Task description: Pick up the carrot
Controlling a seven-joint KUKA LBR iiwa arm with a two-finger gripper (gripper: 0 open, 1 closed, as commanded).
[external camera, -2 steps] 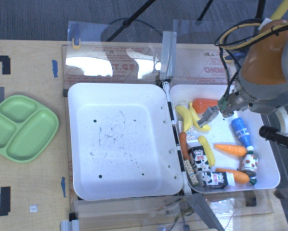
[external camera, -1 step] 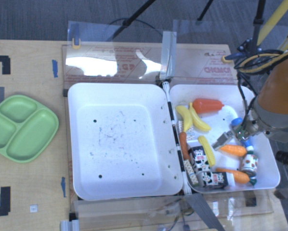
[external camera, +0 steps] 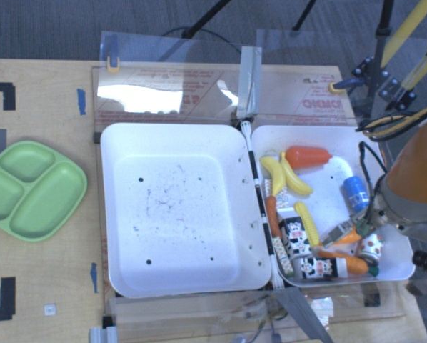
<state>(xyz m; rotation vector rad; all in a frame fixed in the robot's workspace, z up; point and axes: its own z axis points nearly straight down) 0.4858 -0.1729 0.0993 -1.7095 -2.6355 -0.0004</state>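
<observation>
The carrot (external camera: 348, 264), orange with a green stub at its right end, lies near the front wall of the right bin (external camera: 328, 143), partly across a cow-patterned carton (external camera: 318, 267). My gripper (external camera: 345, 233) is low over the bin's front right part, just above and behind the carrot. Its grey metal tip points left. A small orange piece (external camera: 350, 239) sits right under the gripper; I cannot make out whether it is part of the carrot. The arm's orange band (external camera: 415, 168) rises at the right edge.
The right bin also holds two bananas (external camera: 285, 176), a red-orange vegetable (external camera: 308, 156), a blue can (external camera: 355, 192), a yellow corn cob (external camera: 307, 224), a long reddish stick (external camera: 272, 217), a second carton (external camera: 293, 234). The left bin (external camera: 113, 191) and a green divided plate (external camera: 33, 189) lie further left.
</observation>
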